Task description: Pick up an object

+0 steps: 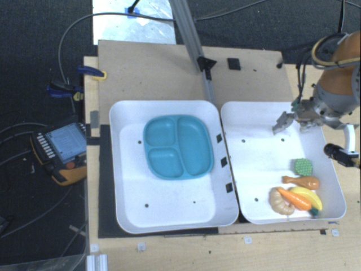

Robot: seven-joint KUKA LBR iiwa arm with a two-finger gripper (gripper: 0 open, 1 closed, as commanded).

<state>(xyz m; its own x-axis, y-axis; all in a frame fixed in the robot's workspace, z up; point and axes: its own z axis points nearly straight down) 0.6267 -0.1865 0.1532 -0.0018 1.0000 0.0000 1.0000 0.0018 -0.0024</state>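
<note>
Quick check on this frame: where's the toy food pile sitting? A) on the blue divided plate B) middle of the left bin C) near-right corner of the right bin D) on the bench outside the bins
C: the orange toy carrot, yellow toy banana and brown toy drumstick cluster in the near-right corner of the right shallow white bin, while the blue divided plastic plate lies in the left bin.

You see a tan bench (pixel 169 66) on dark carpet (pixel 34 33); cables (pixel 73 24) trail left; a grey pole (pixel 186 21) slants overhead.
</note>
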